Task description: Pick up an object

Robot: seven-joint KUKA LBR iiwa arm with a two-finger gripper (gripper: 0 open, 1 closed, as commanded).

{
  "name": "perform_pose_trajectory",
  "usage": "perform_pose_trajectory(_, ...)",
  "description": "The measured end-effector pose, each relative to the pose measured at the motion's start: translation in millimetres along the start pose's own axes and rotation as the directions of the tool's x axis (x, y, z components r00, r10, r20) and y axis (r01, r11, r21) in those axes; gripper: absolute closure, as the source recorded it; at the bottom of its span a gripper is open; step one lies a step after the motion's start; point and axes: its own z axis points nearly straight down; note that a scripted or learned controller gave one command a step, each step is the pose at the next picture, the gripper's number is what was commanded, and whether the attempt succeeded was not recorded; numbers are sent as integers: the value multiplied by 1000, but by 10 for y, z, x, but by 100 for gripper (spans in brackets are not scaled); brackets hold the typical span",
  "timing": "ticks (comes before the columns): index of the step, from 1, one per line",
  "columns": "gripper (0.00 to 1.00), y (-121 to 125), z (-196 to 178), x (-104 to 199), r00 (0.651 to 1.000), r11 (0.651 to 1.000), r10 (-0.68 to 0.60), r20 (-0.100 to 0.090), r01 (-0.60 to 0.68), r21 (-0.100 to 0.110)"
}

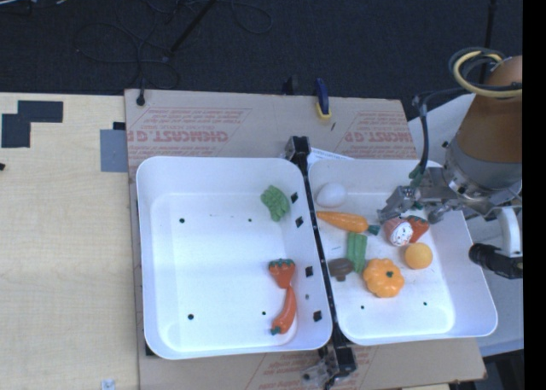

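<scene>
We see the bench, a cardboard sheet [213,124] laid over it, bearing two shallow white bins side by side. The left bin [171,294] holds a green leafy piece [275,202] near its upper right corner, a strawberry [282,271] lower down, and a red chilli [286,311] just below the strawberry. The right bin [444,316] holds a cluster of toy foods: a white egg [331,195] at upper left, a carrot [344,221] lying aslant below it, a green vegetable [357,250], a dark brown piece [340,268] touching it, an orange pumpkin [383,278], a small orange fruit [418,256], and a red-and-white object [403,231].

The arm reaches in from the right, and its gripper [408,206] sits low over the right bin, just above the red-and-white object and near the carrot's tip. We cannot tell whether the fingers are spread or pressed together, nor whether anything lies between them.

We judge the task as barely begun: every object appears to rest in a bin, nothing is lifted, and the likeliest target, the red-and-white object, lies beneath the gripper. Closing, securing and raising all remain.
</scene>
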Motion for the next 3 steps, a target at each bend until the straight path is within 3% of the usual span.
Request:
perform_pose_trajectory(1, 0, -559, 1300, 41, 1000, 1000, 2, -3, -2, 10)
perform_pose_trajectory(2, 100, -534, 1165, 19, 1000, 1000, 9, -1, -9, 2)
perform_pose_trajectory(3, 100, 69, 291, 585, 1000, 1000, -5, -1, 5, -10)
